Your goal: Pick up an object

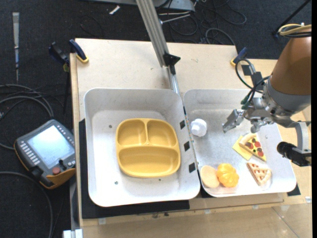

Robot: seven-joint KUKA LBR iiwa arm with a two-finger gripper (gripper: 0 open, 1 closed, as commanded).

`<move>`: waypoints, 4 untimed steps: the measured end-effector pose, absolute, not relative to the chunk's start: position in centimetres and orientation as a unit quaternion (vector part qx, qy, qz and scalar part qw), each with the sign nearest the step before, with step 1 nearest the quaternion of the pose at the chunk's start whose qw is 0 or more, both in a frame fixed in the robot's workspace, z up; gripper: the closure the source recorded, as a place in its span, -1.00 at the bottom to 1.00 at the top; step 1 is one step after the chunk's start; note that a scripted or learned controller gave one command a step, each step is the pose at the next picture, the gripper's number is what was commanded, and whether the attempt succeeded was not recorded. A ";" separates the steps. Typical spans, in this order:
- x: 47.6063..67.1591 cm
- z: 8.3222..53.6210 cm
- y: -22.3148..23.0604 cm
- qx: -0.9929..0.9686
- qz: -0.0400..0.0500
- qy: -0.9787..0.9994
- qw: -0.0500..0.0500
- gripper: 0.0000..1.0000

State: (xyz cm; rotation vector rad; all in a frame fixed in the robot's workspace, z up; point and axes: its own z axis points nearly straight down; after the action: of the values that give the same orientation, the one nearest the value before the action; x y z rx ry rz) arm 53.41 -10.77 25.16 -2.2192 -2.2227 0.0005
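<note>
In the right bin lie a small white cup, a toy pizza slice, a toy waffle wedge, a yellow-orange toy fruit and a pale round piece. My gripper hangs over this bin, just up and left of the pizza slice and to the right of the white cup. It is open, its fingers spread apart with nothing between them. The grey and orange arm covers the bin's far right corner.
The left bin holds a yellow divided plate. A metal pole slants across the bench from the top down to the seam between the bins. A teach pendant lies on the floor at the left.
</note>
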 end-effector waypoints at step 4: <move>52.8 9.9 -9.9 -0.707 0.002 -0.707 0.002 -1.00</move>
State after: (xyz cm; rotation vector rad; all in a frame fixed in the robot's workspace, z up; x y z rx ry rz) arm 52.84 -9.91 9.91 -2.2185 -2.2173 0.0058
